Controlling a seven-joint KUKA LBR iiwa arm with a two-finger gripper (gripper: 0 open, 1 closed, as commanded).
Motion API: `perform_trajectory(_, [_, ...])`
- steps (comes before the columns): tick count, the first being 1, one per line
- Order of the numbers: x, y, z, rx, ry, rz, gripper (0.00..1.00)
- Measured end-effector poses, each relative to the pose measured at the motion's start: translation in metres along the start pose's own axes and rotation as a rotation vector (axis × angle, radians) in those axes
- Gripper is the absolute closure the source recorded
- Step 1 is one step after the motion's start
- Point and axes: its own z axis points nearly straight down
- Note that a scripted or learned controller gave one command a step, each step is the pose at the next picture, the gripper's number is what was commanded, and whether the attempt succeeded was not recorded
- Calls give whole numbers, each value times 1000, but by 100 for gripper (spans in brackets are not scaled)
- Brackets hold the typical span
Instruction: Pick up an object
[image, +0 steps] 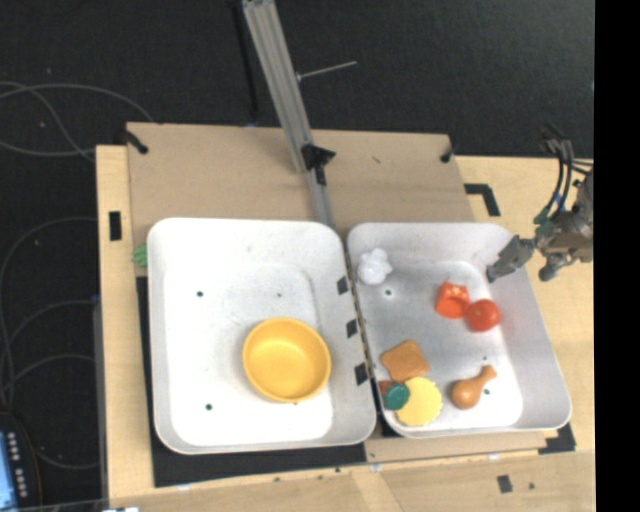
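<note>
Hovering at the right bin's (520, 300) upper right rim: gripper (528, 262), fingers spread, holding nothing.
Lying inside that bin: red tomato (482, 315) beside orange piece (452, 300); drumstick (471, 388), yellow disc (420, 401), toast (404, 360) nearer front.

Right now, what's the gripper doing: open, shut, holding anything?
Gripper: open, holding nothing, at the right bin's upper right rim.

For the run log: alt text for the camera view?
A two-finger gripper hangs open and holding nothing over the right white bin's far right edge; that bin holds small toy foods, including a red tomato, and the left white bin holds a yellow bowl.
</note>
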Motion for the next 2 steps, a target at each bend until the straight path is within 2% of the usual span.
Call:
perform_trajectory(1, [0, 0, 0, 0, 0, 0, 0])
perform_trajectory(2, [1, 3, 59, 1, -3, 4, 0])
